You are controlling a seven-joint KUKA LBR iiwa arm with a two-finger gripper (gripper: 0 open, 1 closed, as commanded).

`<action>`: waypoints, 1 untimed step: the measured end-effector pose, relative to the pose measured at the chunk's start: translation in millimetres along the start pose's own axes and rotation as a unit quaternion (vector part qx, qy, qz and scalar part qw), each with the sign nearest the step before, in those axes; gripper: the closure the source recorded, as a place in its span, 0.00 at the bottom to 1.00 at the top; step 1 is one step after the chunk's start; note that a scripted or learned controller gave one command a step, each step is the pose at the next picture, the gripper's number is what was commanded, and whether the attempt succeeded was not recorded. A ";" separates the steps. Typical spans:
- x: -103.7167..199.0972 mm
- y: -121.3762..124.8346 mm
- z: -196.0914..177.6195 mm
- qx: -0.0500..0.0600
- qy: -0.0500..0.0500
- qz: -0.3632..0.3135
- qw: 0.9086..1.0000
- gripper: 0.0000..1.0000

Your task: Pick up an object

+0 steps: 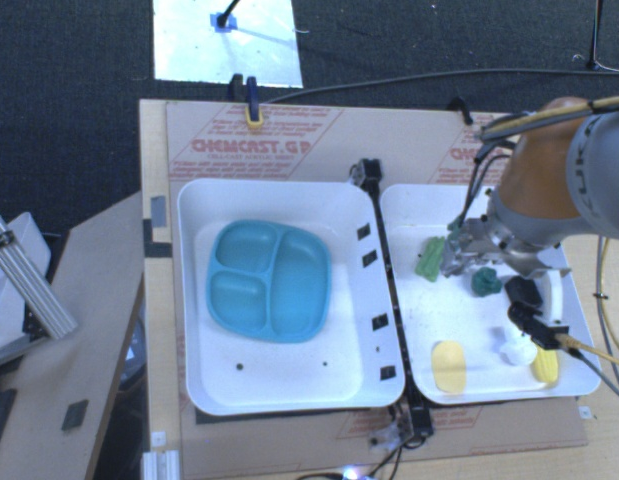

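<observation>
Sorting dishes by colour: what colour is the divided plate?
Light blue plate, seen in the camera view.

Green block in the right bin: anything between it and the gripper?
Nothing visible. The gripper sits low in the right bin, right beside the green block. The dark green object lies on its other side, the yellow piece nearer the front wall.

I see bright, even overhead light. My two white bins [289, 203] glare almost blown out, with soft shadows inside their walls. The dark floor [69, 68] stays dim. Focus is slightly soft throughout.
</observation>
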State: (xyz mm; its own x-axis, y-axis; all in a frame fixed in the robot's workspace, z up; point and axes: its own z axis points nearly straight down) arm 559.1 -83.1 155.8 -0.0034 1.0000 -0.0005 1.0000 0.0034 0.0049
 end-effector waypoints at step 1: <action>2.6 -3.5 -45.2 0.000 0.000 0.000 1.000 1.00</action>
State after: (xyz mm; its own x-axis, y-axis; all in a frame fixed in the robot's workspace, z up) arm 555.4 -80.4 201.0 -0.0037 1.0000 -0.0003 1.0000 0.0037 0.0059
